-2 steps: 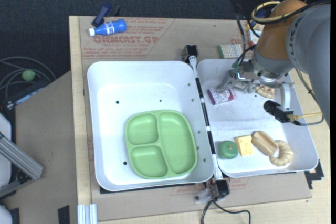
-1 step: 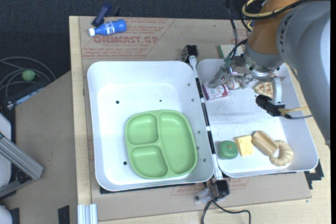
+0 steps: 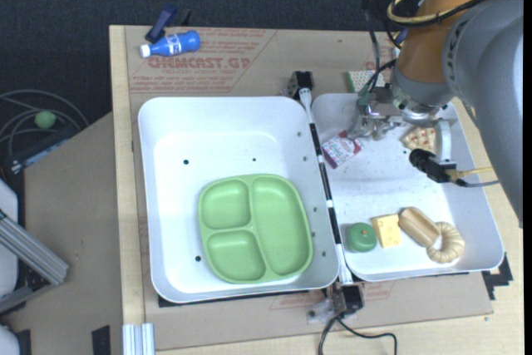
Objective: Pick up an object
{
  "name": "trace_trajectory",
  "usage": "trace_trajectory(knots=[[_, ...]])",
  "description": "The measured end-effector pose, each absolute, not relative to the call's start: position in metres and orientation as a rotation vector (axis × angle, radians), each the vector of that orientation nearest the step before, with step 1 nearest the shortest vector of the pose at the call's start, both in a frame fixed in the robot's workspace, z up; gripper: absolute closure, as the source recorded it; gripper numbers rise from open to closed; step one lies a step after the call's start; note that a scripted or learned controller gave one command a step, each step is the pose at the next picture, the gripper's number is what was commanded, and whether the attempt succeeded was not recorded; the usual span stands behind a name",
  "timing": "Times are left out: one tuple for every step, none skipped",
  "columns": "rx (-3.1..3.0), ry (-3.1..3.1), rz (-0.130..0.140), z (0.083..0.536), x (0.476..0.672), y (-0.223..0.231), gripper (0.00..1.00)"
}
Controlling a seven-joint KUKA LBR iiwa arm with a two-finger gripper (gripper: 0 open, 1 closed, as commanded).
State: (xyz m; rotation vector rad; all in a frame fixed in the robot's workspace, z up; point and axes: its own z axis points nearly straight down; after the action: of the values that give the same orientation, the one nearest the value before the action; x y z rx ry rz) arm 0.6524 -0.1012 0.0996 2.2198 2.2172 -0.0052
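My gripper (image 3: 368,122) hangs low over the back of the right bin (image 3: 474,204), under the orange-banded wrist (image 3: 428,46). Just to its lower left a small red and white packet (image 3: 341,150) lies on the bin floor near the left wall. A tan waffle-like piece (image 3: 420,135) lies to the gripper's right, partly hidden by the arm. Along the bin's front lie a green round piece (image 3: 360,238), a yellow block (image 3: 386,230), a brown bread roll (image 3: 416,224) and a tan ring-shaped pastry (image 3: 446,244).
The left bin (image 3: 166,137) holds a green divided plate (image 3: 252,226). A blue and white bottle (image 3: 170,43) lies on the cardboard behind the bins. A black part with a yellow cable (image 3: 432,166) hangs off the arm over the right bin.
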Motion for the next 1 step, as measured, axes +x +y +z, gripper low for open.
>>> trace_trajectory(knots=[[2.22,2.22,0.002,0.1859,0.6087,-0.087,1.0]])
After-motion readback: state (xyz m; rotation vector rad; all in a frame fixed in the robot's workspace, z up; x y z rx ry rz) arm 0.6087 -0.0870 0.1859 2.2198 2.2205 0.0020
